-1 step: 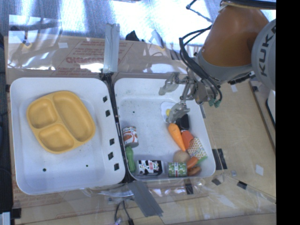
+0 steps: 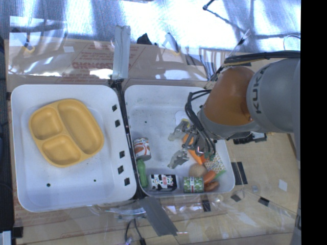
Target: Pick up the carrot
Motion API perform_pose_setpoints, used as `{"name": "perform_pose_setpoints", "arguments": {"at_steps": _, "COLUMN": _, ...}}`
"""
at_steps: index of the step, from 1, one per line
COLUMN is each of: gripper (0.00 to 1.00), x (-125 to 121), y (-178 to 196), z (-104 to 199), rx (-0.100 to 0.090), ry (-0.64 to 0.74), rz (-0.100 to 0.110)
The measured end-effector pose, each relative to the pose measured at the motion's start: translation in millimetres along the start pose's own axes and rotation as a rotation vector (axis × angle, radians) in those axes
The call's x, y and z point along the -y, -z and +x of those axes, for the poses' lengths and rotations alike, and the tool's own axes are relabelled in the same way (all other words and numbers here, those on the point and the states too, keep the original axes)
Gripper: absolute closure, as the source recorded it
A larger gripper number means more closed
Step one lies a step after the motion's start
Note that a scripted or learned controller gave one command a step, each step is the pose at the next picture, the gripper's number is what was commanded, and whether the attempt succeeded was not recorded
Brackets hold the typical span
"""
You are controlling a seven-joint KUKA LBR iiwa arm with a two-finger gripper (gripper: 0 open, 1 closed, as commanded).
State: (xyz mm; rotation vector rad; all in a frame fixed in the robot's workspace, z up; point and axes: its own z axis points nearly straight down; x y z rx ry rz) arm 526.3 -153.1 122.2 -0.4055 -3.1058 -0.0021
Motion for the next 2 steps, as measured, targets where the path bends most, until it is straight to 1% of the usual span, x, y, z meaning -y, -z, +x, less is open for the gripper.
{"name": "perform_pose_setpoints", "arguments": {"at_steps": 1, "gripper": 1.0, "x": -3.0, "y": 13.8, "z": -3.1, "rx": 0.008, "ry": 0.01, "rz": 0.0}}
{"name": "perform_pose_setpoints", "arguments": {"at_steps": 2, "gripper": 1.0, "x": 28.9, "y": 53.2, "z": 13.2, "rx": 0.013, "ry": -0.199, "rz": -0.001}}
